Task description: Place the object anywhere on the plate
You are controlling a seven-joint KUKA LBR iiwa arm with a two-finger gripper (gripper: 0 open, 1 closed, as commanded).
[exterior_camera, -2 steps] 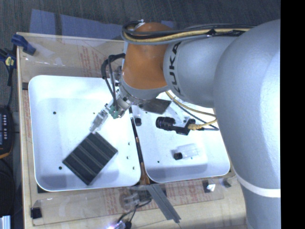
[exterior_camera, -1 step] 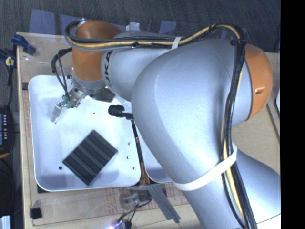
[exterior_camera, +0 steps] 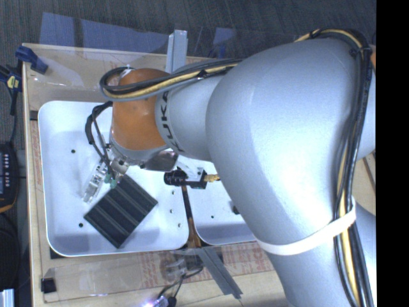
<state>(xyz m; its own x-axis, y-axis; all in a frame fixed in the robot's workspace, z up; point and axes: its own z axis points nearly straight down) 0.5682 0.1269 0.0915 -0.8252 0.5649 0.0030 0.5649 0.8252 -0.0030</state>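
Grey arm with glossy orange band (exterior_camera: 137, 110) reaches over left white bin (exterior_camera: 54, 171), a shallow rounded tray. Hand (exterior_camera: 99, 181) hangs just above a dark ribbed square plate (exterior_camera: 121, 210), at its upper-left corner; can't tell whether it is open or closed. Plate lies flat in the left bin, tilted like a diamond. Right bin (exterior_camera: 217, 232) sits beside it, mostly hidden under the arm.

Big grey metal arm (exterior_camera: 281, 126) with orange band (exterior_camera: 134, 117); dark ribbed rectangular plate (exterior_camera: 121, 211), striped with grooves, in the white plastic bin (exterior_camera: 54, 171).
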